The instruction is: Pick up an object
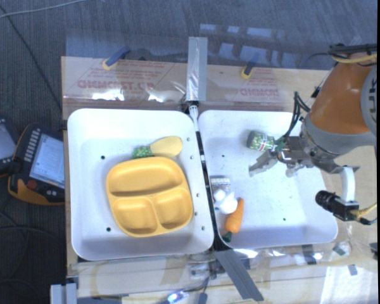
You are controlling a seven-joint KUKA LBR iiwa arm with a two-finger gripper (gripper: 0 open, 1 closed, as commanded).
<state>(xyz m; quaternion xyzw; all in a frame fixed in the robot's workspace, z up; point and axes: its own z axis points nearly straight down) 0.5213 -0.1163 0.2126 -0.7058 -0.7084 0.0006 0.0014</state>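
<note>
Dark carpet surrounds the bench, with a pendant (41, 164) lying on the floor off the left bin (82, 170). From my seat I see the gripper (273, 160) low over the right bin (304, 223), its fingers spread apart with nothing between them. A can (258, 140) lies on its side just beside the upper finger, so I take that as the nearest pick; whether metal touches it I cannot say. My worry is a roll: a can on its side may skate away if one finger nudges it before the other closes, and the grasp would then shut on air. Against the divider sit a carrot (235, 215), a white ball (226, 201) and a small pale packet (220, 183), bunched so tightly that any try there could jam a finger on the wall. The left bin holds a yellow tray (150, 195) with a squash (166, 146) resting at its top edge. The arm's orange band (345, 100) covers the bin's right rim, and the can's label is too blurred for me to read.
</note>
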